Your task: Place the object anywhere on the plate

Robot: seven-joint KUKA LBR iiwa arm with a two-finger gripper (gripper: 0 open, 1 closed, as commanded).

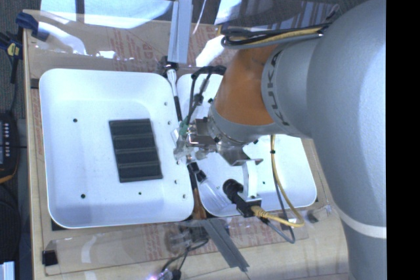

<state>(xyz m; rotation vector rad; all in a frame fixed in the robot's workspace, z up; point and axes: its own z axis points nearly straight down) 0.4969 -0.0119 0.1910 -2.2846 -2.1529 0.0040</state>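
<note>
The dark ribbed plate (pixel 135 149) lies flat in the middle of the left bin (pixel 65 95), left of the frame's centre. The grey arm (pixel 308 75) reaches in from the right, its orange band (pixel 239 92) above the right bin (pixel 298 183). The hand (pixel 187 141) hangs over the seam between the bins; whether it is clenched or released, I cannot tell. The object cannot be made out.

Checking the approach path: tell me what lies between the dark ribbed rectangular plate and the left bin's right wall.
Bare white bin floor; the camera view shows nothing between the dark ribbed rectangular plate and the left bin's right wall.
</note>
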